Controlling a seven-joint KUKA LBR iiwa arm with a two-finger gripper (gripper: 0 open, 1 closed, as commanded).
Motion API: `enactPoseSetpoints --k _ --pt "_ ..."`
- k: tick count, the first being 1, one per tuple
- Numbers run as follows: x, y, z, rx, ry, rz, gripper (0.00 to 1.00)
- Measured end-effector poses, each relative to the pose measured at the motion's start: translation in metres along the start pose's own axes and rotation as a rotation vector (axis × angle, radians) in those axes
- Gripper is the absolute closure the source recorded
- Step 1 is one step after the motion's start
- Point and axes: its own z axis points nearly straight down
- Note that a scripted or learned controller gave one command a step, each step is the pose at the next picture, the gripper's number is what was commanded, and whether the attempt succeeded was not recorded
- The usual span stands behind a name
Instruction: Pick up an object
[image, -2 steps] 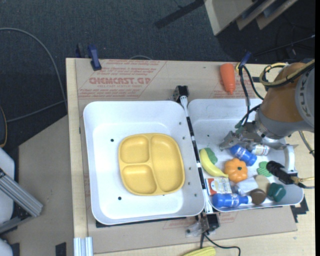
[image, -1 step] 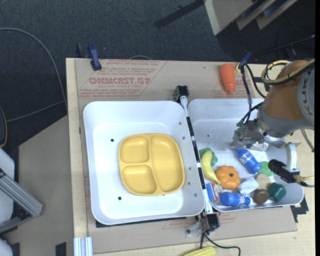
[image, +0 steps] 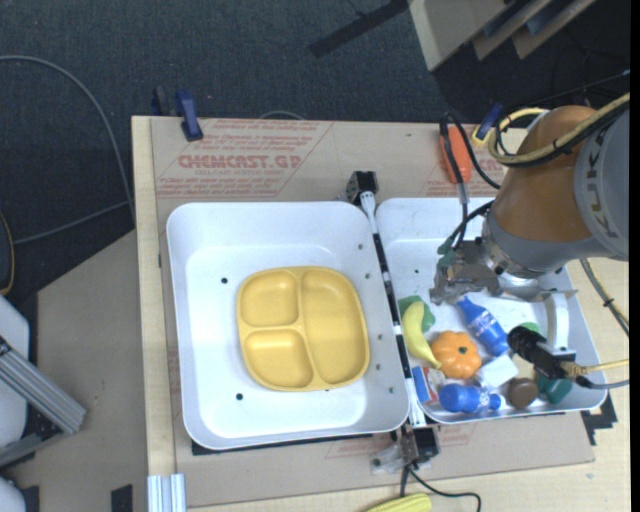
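- Over the middle of the right-hand shallow white bin (image: 415, 228), the grey arm's two-finger gripper (image: 462, 285) hangs low, reaching in from the bin's right edge.
- Whether the gripper is open or closed I cannot tell; the wrist covers it from above, and nothing is seen caught in it.
- The things to choose from are crowded along that bin's near edge and left wall. A blue plastic bottle (image: 485, 328) with a white label lies tilted just beside the gripper, on its near side.
- A round orange toy pumpkin (image: 457, 355) sits just beyond the bottle, towards the near edge, with a yellow toy banana (image: 418, 337) against the left wall and a small green piece (image: 412, 311) at the banana's far end.
- A blue rounded toy (image: 462, 400) rests in the near-left corner. Near the near-right corner are a brown lump (image: 520, 392) and a teal piece (image: 553, 388), too small to name.
- The left-hand white bin (image: 190, 250) bears a yellow three-compartment plastic plate (image: 300, 328) at its middle, well apart from the arm.
- I judge the step to be the approach: no grasp is made yet, and the bottle is probably the nearest target.
- The next move calls for settling squarely over one item and closing across its narrow side, clear of the pumpkin pressed close by.
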Motion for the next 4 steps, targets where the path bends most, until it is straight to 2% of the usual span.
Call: enactPoseSetpoints --k 1,2,3,4 --pt "-0.001 0.000 0.000 0.001 -0.001 0.001 0.00" --pt "-0.071 0.032 0.100 -0.001 -0.003 0.003 0.00" --pt "-0.158 0.063 0.043 -0.003 -0.004 0.003 0.00" --pt "-0.145 0.033 0.101 0.003 0.000 0.002 0.00"
